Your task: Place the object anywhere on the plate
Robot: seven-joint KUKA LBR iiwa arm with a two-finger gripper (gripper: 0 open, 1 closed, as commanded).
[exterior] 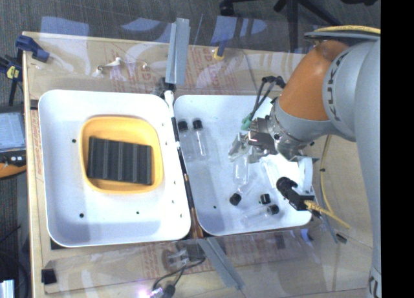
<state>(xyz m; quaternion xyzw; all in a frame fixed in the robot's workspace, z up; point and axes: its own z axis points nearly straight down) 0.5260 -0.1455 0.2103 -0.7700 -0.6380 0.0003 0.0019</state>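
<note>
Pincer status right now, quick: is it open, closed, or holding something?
Pincer: cannot be told. It hangs over the right bin among clear vials with black caps, and the view does not settle whether one is gripped.

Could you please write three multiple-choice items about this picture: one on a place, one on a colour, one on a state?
1. Where does the yellow plate with the black ribbed insert lie?
A. in the left white bin
B. in the right white bin
C. on the bare bench

2. What colour are the caps of the clear glass vials?
A. red
B. black
C. white

3. How do those vials rest?
A. upright
B. stacked
C. lying flat

Answers: 1 A, the plate lies within the left white bin. 2 B, each vial ends in a black cap. 3 C, the vials lie on their sides on the floor of the right white bin, where the pincer hangs.
</note>
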